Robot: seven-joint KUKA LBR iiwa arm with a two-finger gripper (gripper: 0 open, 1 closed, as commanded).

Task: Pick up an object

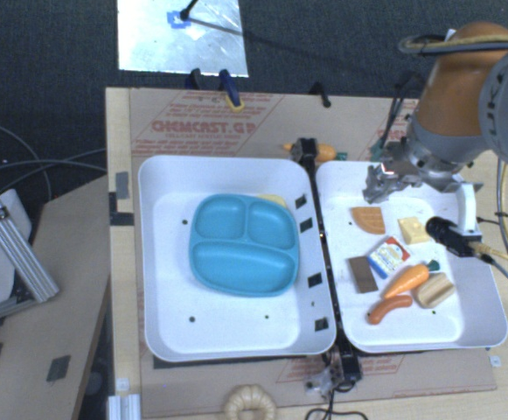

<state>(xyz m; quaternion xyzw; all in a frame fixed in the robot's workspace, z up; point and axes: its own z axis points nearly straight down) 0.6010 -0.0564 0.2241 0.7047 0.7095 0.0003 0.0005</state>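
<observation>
The right bin (476,326) holds several small items: a tan wedge (369,220), a pale yellow block (412,230), a blue-and-red packet (387,257), a brown flat piece (364,274), an orange carrot (406,279), a reddish sausage (387,309) and a beige roll (434,290). My gripper (380,182) hangs over the bin's back left part, just above and behind the tan wedge. Nothing shows between its fingers.
The left bin (162,234) carries a blue divided plate (242,243) with a yellow item (274,199) peeking out behind it. A divider with black clips (316,234) separates the bins. A black cylinder (450,235) juts from the arm over the right bin.
</observation>
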